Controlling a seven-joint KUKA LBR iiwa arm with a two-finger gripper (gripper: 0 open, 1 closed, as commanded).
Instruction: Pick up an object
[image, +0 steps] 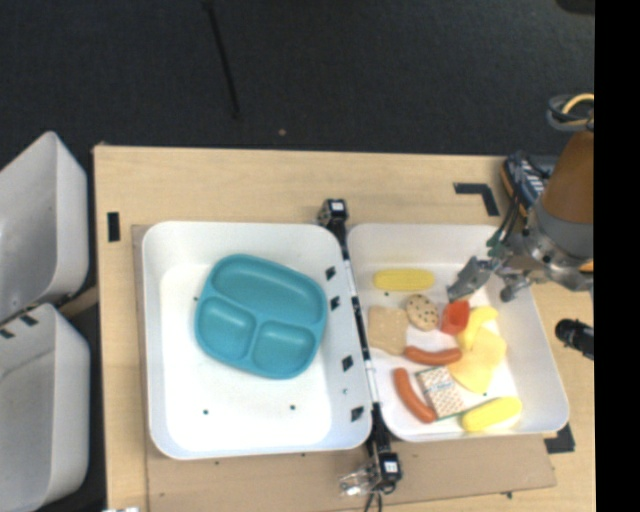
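The right bin (520, 245) holds a heap of toy food: a yellow corn cob (403, 280), a chocolate-chip cookie (422, 312), a tan cracker (386, 328), a small red-orange piece (456, 316), two red sausages (432, 354) (411, 393), pale yellow slices (481, 350), a small printed box (443, 390) and a yellow lemon-like piece (492, 412). My gripper (487, 285) hangs over the bin's upper right part, just above and right of the red-orange piece. It is open, with nothing between its fingers.
In the left bin (160, 400) lies a teal divided plate (262, 315). A black-clipped divider (352, 330) separates the bins. The grey arm with its orange band (568, 190) comes in from the right edge. White shapes stand off the bench at the left.
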